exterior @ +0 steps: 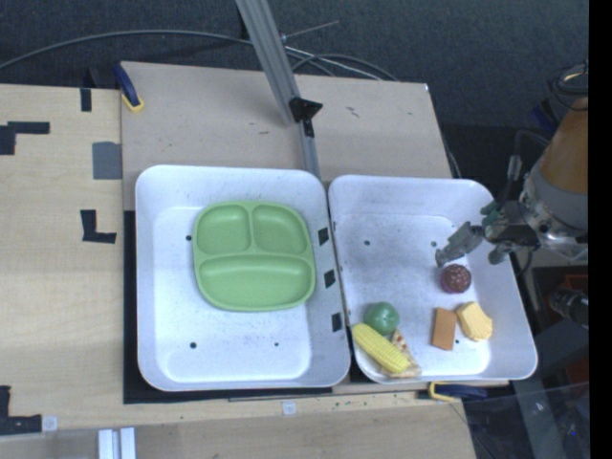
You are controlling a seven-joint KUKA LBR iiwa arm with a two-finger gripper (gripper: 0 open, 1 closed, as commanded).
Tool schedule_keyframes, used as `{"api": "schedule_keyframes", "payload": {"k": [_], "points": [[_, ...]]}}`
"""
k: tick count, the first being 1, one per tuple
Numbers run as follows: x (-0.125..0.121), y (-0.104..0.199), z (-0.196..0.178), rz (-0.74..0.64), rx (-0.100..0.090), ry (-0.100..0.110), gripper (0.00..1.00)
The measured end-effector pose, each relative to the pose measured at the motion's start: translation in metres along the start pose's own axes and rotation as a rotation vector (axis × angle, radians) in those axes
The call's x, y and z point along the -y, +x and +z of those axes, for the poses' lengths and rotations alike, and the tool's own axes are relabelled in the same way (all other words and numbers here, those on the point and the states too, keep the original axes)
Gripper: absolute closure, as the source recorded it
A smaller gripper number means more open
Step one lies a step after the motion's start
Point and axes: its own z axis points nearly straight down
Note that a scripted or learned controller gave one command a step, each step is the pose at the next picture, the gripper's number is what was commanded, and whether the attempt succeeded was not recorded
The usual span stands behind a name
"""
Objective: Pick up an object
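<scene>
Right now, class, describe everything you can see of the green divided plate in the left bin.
The green plate is a pale green, plastic-looking tray with rounded corners and three compartments: two small ones at the far side, one long one nearer the camera. It lies flat, right way up, in the left bin, towards its far half. Nothing lies on it.

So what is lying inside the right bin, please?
In the right bin: dark red ball, orange block, yellow piece, green ball, corn cob hiding part of something beneath.
</scene>
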Motion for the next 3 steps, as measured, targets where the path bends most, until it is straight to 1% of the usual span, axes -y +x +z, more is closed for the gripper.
{"api": "schedule_keyframes", "payload": {"k": [1, 2, 3], "points": [[0.000, 0.000, 0.000, 0.001, 0.000, 0.000, 0.00], [-0.002, 0.009, 0.060, 0.000, -0.001, 0.007, 0.00], [-0.003, 0.001, 0.119, 0.003, -0.001, 0.007, 0.00]]}}
